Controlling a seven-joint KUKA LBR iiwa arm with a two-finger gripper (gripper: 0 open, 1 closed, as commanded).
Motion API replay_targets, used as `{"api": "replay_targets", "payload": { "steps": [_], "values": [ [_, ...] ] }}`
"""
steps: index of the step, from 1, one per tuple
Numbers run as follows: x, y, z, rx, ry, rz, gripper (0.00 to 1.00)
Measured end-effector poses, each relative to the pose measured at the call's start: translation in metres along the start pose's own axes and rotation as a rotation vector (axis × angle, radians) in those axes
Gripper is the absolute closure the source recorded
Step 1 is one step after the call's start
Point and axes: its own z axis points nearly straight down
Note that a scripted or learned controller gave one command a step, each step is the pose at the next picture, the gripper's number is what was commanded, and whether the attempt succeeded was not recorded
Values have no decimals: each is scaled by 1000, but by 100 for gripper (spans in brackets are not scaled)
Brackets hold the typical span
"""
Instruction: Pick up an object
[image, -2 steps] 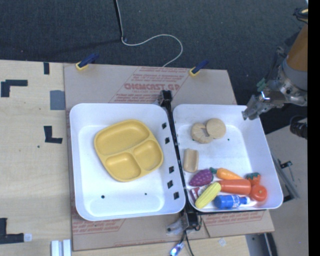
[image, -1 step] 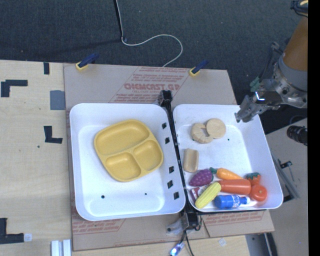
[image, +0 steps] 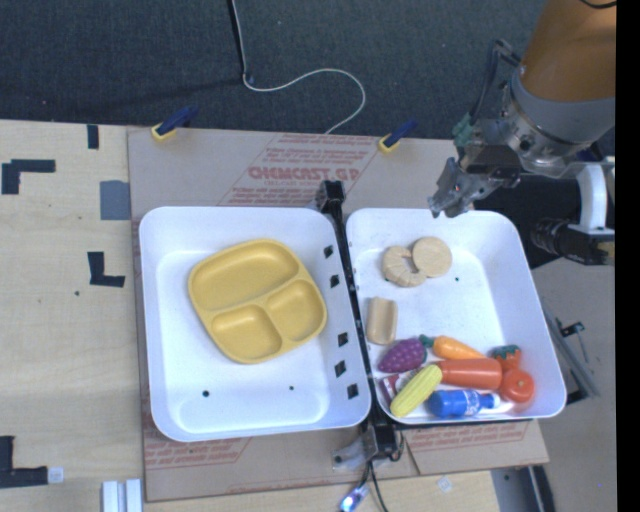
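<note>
gripper (image: 447, 203) hovers over the right bin (image: 505, 235)'s far rim, whether its fingers are spread cannot be told; the biscuits (image: 416, 262) lie nearest, inside that rim, so descending straight seems best.

Wooden bench (image: 60, 300), dark carpet (image: 120, 60) behind

Even, bright overhead light fills the frame, with soft shadows under the yellow tray (image: 258, 298). The white bins (image: 180, 400) look slightly washed out. Detail is mildly soft throughout.
</note>
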Motion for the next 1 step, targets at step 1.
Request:
{"api": "replay_targets", "payload": {
  "steps": [1],
  "values": [
    [3, -26, -15, 4, -2, 9, 100]
  ]
}}
